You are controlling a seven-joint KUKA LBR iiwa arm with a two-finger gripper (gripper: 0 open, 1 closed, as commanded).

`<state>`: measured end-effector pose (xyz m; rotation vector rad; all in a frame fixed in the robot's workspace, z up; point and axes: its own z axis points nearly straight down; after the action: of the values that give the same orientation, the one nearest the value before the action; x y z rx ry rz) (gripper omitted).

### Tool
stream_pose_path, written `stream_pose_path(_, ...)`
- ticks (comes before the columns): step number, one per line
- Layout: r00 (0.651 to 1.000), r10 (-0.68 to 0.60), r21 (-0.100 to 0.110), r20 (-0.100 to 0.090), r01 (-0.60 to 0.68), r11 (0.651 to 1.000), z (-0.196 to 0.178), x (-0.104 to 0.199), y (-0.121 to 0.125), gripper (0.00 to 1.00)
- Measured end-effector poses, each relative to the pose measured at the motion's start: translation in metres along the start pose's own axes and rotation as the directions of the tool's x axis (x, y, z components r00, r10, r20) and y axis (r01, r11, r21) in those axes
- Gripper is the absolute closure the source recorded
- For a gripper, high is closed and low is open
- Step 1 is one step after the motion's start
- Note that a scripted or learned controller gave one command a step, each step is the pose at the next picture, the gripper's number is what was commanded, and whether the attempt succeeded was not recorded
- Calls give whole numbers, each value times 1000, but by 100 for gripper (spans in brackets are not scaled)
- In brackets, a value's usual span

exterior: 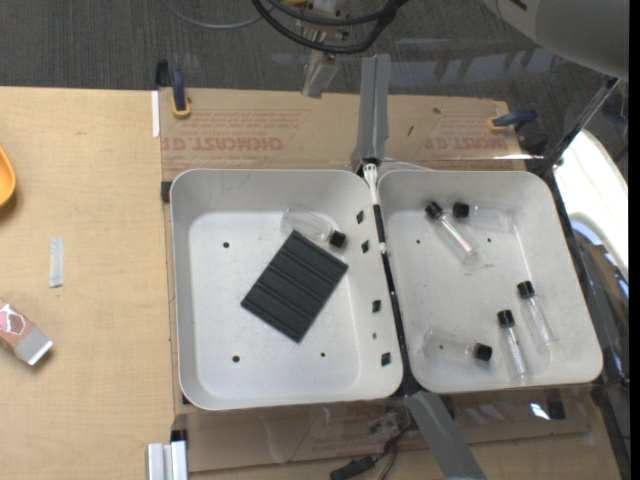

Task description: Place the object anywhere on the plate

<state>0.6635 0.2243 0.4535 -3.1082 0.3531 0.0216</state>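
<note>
A dark ribbed rectangular plate point(295, 286) lies at an angle in the middle of the left bin point(200, 268). A clear vial with a black cap point(322, 229) lies just off the plate's upper right corner, touching or nearly touching it. Several more clear vials with black caps lie in the right bin point(570, 268): a pair point(450, 228) near the top, two point(525, 323) at the right, and one point(460, 349) near the front. My gripper point(318, 74) hangs beyond the far edge of the bins, under a bundle of cables, well away from every vial.
The grey arm body point(565, 8) crosses the top right corner. Cardboard point(260, 138) lies under the bins, with blue clamps point(178, 96) at its far corners. On the wooden bench to the left lie a small grey strip point(56, 263) and a wrapped block point(22, 334).
</note>
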Motion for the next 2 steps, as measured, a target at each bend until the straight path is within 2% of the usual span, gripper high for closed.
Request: stream_pose_path(2,1000,17,8,10,-17,1000,-14,4,3,100)
